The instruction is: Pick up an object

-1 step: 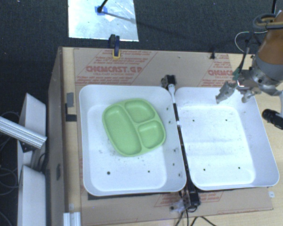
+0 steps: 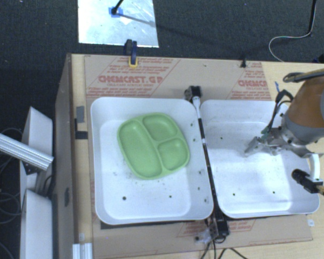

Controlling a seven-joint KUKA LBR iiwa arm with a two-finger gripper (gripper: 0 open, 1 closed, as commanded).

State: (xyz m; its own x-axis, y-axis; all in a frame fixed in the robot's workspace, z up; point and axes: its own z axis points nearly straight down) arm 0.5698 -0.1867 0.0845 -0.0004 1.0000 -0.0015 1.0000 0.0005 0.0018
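Dark carpeted floor surrounds a cardboard-topped bench [image 2: 151,74] bearing two shallow white plastic bins side by side. Left bin [image 2: 105,198]: a pale green, three-compartment plastic tray [image 2: 153,144] lies flat near its centre. Right bin [image 2: 243,198]: the grey arm with orange band [image 2: 308,104] reaches in from the right, its metal two-finger gripper [image 2: 255,147] low over the bin floor, well apart from the tray. Whether the jaws are apart or together cannot be told.
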